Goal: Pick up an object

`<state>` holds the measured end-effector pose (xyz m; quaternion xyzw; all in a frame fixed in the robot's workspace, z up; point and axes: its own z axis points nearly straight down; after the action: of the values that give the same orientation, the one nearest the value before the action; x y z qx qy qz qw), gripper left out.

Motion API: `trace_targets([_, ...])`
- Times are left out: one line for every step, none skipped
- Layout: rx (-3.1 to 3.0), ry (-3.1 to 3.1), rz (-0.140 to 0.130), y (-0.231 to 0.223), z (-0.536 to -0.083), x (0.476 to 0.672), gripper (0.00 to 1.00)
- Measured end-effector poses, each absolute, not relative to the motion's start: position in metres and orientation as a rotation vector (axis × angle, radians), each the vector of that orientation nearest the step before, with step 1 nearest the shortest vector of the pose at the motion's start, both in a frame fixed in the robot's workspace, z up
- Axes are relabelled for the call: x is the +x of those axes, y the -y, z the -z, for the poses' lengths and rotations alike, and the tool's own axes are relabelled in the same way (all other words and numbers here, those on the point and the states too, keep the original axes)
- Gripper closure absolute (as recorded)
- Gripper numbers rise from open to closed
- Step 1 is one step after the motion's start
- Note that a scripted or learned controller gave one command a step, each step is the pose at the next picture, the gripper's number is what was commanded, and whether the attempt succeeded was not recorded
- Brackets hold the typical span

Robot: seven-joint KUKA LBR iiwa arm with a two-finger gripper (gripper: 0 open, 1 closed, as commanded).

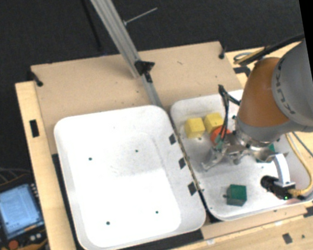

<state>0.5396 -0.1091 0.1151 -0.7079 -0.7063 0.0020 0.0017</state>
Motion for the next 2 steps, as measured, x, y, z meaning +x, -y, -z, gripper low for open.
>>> trace_targets([-2.233,2.215,0.005,0.11,-0.129,0.542,1.0])
trace_targets([-2.224,2.229,0.007,0.113,-0.191,0.551,1.0])
